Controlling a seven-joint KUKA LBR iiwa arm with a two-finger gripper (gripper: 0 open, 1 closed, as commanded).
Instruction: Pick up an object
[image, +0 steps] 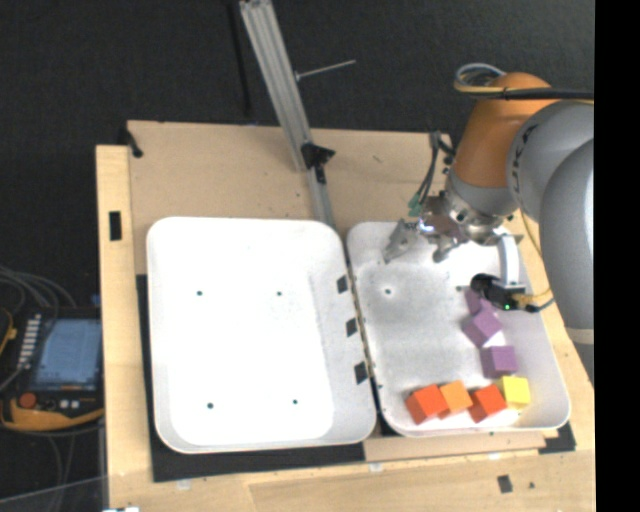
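The pincer (414, 252) is hovering over the upper part of the right bin (395, 330), close to the bin's top edge. Its two fingers are standing spread apart and are gripping nothing. The blocks are all lying lower and further right in the same bin, well apart from the pincer.

The upper purple block (485, 325) is sitting tilted near the bin's right wall, below and right of the pincer. The lower purple block (500, 358) is lying just beneath it. Along the bottom edge, three orange blocks (457, 397) are lining up in a row, the outer two a redder orange than the middle one. The yellow block (516, 390) is closing the row at its right end, touching the last orange one. All are looking like small plain cubes with matte faces.

The left bin (240, 330) is sitting beside the right one on the bench (200, 160). At the frame's left edge a handheld unit (60, 360) is showing a blue screen, too small to read.
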